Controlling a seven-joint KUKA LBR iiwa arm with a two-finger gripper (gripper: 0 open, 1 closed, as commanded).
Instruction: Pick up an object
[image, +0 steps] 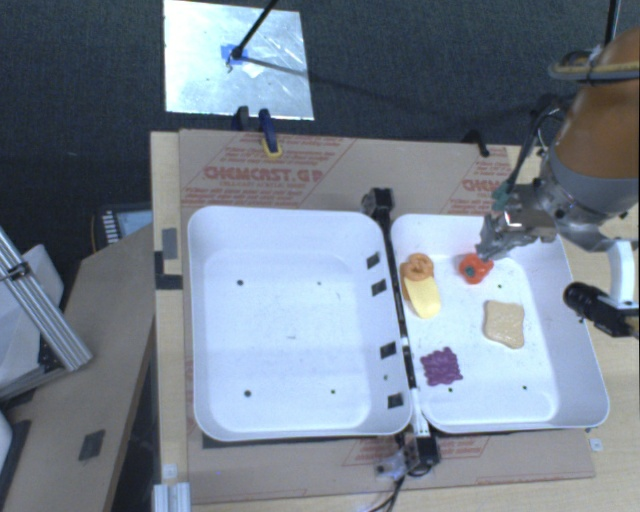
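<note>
While low over the right bin (575, 385), gripper (490, 250) right above small red-orange object (475, 267) near bin's upper edge; contact unclear, finger state cannot be told. Yellow piece (423, 296), tan slice (504, 324), purple cluster (440, 366) lying apart.

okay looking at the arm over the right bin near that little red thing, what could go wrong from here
The gripper sits right at the small red object, which looks rounded, so it may slip or get nudged away rather than held. The orange ring and yellow piece lie just beside it; a push in that direction could knock them together. The red object also lies near the right bin's far wall, leaving little room.
</note>
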